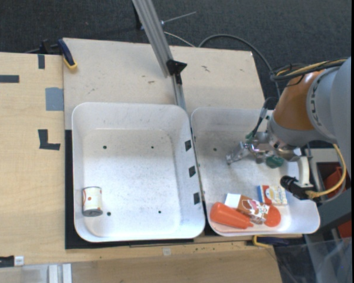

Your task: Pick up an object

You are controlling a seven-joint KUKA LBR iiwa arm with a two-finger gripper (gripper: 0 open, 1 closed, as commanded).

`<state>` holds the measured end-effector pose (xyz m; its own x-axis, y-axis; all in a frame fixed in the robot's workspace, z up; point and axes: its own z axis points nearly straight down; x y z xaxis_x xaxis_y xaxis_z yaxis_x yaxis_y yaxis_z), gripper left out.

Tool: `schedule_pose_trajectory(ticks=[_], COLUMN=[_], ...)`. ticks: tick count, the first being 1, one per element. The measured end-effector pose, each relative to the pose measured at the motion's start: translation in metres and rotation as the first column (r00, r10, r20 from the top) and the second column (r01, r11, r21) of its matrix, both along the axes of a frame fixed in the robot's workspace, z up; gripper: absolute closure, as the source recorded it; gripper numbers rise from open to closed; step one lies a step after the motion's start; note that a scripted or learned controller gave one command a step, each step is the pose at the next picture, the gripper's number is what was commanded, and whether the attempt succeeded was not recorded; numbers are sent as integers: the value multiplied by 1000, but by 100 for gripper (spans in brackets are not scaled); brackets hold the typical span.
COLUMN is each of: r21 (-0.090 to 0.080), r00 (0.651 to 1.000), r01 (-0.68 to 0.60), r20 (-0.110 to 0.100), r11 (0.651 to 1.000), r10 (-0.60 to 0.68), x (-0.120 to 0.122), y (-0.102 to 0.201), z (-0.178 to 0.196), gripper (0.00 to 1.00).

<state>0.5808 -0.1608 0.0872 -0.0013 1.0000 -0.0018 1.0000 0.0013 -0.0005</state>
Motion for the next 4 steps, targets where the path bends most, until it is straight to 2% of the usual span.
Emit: schedule_pose_trajectory(ticks=[1, 2, 4], r21=[2, 1, 0], r00=[1000, 1000, 1000], r01=[0, 0, -1], r20=[-1, 5, 7], r11=[1000, 1000, 1000], r10=[0, 0, 1], x=[0, 10, 4], y=[1, 0, 5], z=[11, 70, 195], gripper=[100, 100, 100])
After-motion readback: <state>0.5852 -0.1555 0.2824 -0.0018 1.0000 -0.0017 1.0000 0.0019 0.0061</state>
